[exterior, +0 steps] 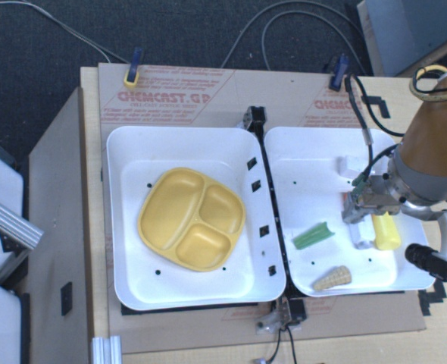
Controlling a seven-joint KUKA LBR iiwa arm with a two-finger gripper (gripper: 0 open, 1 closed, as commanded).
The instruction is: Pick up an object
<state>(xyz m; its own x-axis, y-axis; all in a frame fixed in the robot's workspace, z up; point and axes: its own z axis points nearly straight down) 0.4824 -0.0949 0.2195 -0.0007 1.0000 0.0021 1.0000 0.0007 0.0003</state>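
Note:
In the right bin [307, 154] lie a green flat piece [312, 235], a tan ridged cone [332, 278] near the front wall, and a yellow block [386, 231] at the right side. A small white piece [364, 239] sits just left of the yellow block. My gripper [362, 205] hangs low over the right part of this bin, directly above the white piece and the yellow block's upper end. The arm's wrist hides what lies under it. I see nothing clearly held.
The left bin [125, 203] holds a yellow divided plate [191, 218]. A black divider with clips [265, 203] runs between the bins. Cables [364, 120] trail from the back edge to the wrist. Bare white floor shows in the right bin's upper left.

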